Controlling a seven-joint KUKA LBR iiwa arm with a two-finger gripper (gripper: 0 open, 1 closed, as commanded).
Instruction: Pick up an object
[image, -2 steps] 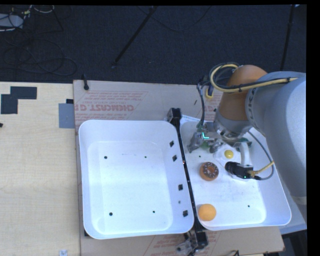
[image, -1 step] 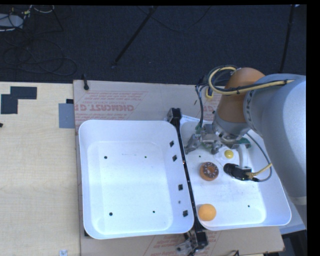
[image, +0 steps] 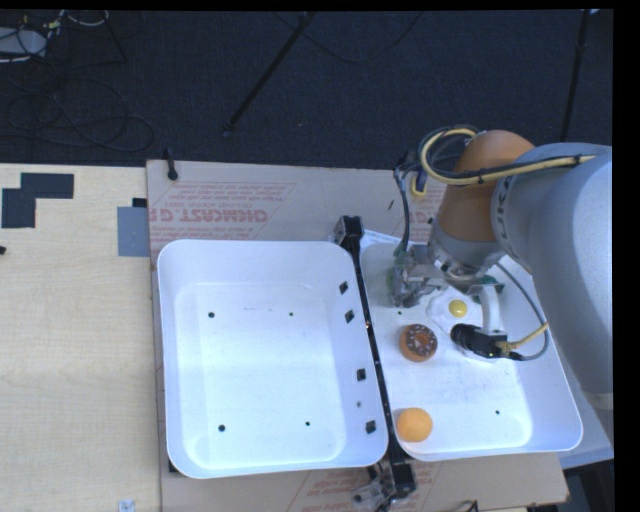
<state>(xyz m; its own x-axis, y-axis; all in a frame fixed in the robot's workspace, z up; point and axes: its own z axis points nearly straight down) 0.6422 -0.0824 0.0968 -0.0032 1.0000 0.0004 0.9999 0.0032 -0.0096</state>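
The arm was down in the right bin, but nothing was picked up yet.

The gripper (image: 408, 288) hung low near the back left corner of the right bin (image: 545, 425), close to the wall between the two bins. I could not tell how it was set, because the arm (image: 560, 230) and its cables covered it. I saw nothing in its grip, so the pick looked not done. Three things lay on the floor of that bin. A round brown donut (image: 419, 342) with sprinkles lay just beside the gripper, toward the front. A small yellow piece (image: 457, 308) lay near it, at the back. An orange ball (image: 414, 425) sat well apart, by the front left corner. The left bin (image: 180, 290) stood next to it.
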